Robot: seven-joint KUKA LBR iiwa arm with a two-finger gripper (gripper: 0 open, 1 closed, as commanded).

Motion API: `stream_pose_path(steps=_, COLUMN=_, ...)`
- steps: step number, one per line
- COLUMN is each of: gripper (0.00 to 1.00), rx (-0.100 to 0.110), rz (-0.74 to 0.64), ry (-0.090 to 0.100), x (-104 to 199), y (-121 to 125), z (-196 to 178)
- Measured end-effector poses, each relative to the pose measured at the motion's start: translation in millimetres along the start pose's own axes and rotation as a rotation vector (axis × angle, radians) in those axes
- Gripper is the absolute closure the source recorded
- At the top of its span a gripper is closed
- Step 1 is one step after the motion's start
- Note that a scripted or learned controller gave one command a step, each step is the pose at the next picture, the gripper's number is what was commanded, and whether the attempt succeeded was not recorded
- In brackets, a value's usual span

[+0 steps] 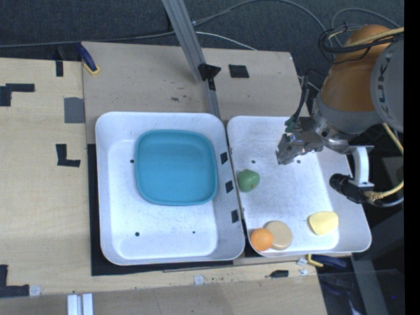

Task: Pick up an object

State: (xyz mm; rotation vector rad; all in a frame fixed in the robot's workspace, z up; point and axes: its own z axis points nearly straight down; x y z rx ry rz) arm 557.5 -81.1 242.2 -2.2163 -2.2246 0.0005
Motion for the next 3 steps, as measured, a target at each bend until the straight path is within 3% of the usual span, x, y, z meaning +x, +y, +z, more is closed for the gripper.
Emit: stream_pose_path(steps=3, gripper=1.0, rx=-0.001, rz=-0.001, ry=0.0, x=155.6, y=12.4, z=0.2)
